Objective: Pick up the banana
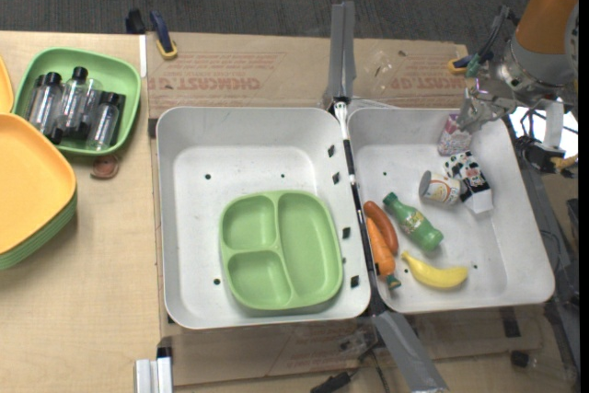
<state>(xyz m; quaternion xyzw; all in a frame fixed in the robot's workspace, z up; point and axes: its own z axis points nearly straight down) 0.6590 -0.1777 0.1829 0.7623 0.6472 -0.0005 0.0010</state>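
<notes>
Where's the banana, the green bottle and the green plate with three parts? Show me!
banana [436, 274]: camera view, on the middle of its yellow body.
green bottle [416, 224]: camera view, on the middle of its body, by the label.
green plate [304, 246]: camera view, on the floor of its large compartment.

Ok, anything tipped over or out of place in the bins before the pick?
Mostly tidy, but the green plastic bottle and small white cup lie on their sides in the right white bin. The yellow banana lies apart, unobstructed.
</notes>
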